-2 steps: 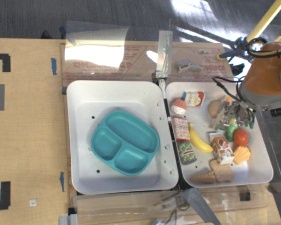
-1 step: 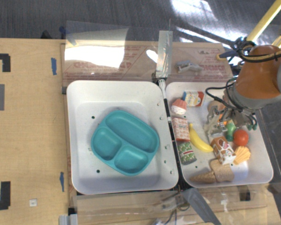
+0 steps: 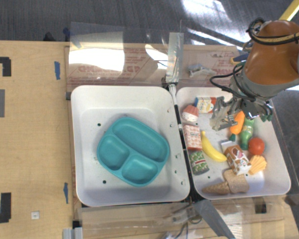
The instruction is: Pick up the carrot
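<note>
One small orange plastic carrot point(image 3: 237, 123) sits between the metal two-finger gripper's point(image 3: 228, 116) closed-in fingers. One teal three-compartment tray point(image 3: 133, 151) occupies the left white bin point(image 3: 84, 133); cardboard-brown bench point(image 3: 25, 133), dark carpet beyond.

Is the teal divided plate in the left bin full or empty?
Empty. The teal divided plate lies flat in the left white bin, and all three of its compartments show bare teal surface with nothing in them.

Grey arm reaching in from the right, orange-banded wrist bent downward, gripper point(image 3: 228, 114) pointing down
</note>
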